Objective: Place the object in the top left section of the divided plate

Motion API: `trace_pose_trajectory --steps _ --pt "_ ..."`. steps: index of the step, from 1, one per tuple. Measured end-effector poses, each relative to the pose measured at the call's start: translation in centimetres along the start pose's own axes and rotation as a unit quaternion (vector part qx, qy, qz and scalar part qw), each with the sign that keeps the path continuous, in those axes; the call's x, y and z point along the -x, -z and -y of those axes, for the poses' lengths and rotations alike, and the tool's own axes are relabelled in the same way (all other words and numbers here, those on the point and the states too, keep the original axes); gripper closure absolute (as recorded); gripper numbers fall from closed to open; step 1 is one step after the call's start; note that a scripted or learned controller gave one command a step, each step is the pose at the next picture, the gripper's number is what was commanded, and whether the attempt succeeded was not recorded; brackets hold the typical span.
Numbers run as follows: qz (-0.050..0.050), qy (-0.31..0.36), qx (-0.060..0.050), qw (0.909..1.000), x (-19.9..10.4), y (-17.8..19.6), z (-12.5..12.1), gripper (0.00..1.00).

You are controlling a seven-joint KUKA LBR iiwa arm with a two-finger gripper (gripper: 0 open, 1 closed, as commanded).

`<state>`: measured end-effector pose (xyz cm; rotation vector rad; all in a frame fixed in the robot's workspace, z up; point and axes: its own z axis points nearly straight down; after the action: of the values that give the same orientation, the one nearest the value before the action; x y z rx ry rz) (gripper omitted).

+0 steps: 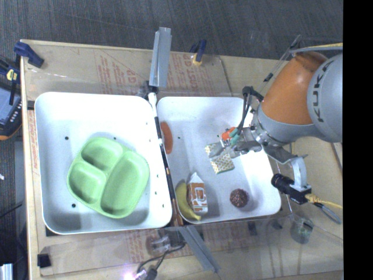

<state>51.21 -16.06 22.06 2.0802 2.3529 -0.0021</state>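
Observation:
The green divided plate lies in the left bin, with two small sections on its left side and one large section on its right. My gripper is down in the right bin, right over a small checkered tan object that lies on the bin floor. The gripper's tip reaches the object's upper edge, and whether it grips the object cannot be told.
The right bin also holds an orange-red piece by its left wall, a banana, a brown packaged item and a dark round piece along the front. The arm's orange band hangs over the bin's right side.

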Motion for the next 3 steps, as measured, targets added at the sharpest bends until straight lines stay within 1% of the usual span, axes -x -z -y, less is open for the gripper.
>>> trace_pose_trajectory --steps 1,2,3 --pt "-0.001 -0.072 -0.001 0.9974 -9.0 4.0 2.2 1.0" --pt "-0.001 0.0 0.0 1.0 -16.8 5.1 1.3 1.0" --pt "-0.001 0.121 0.0 0.9927 -24.6 9.7 0.5 1.0"
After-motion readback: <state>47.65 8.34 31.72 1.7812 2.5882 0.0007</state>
